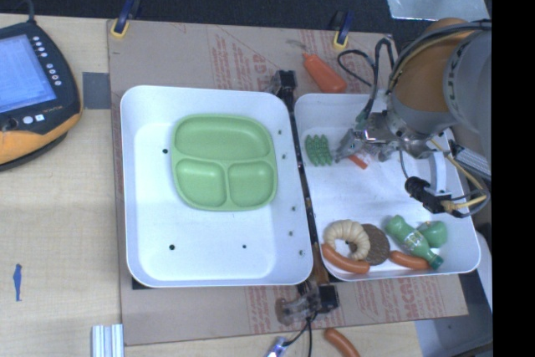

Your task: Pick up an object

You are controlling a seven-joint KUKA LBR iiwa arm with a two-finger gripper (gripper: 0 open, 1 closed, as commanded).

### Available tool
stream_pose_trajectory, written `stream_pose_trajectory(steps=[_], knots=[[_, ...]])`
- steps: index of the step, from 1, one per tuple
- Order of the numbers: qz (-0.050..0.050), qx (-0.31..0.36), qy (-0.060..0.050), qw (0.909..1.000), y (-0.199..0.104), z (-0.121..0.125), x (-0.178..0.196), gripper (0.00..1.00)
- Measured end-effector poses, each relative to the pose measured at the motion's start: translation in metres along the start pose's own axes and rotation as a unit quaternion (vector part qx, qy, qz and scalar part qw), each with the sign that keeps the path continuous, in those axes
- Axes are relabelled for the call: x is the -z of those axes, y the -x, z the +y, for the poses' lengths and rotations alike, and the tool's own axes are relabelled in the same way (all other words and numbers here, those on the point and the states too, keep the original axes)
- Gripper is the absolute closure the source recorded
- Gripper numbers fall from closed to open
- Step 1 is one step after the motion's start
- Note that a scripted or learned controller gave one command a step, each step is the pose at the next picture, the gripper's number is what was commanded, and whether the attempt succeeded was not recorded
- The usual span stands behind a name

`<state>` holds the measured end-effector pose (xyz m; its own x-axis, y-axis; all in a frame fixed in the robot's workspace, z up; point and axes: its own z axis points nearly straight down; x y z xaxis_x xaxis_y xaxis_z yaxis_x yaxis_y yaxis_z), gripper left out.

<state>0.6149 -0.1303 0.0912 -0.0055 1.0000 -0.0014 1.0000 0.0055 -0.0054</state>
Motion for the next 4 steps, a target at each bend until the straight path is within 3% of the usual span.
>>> stream_pose_trajectory(steps=[1,2,3,4], knots=[[-0.001,0.001,0.0,1.0,0.001,0.0,0.011,1.0],[0.001,0.0,0.002,1.0,-0.069,0.03,0.102,1.0],[0.001,0.0,0.0,1.0,-0.133,0.029,0.101,1.0],[0.001,0.0,-0.001,1.0,-0.147,0.004,0.136,1.0]])
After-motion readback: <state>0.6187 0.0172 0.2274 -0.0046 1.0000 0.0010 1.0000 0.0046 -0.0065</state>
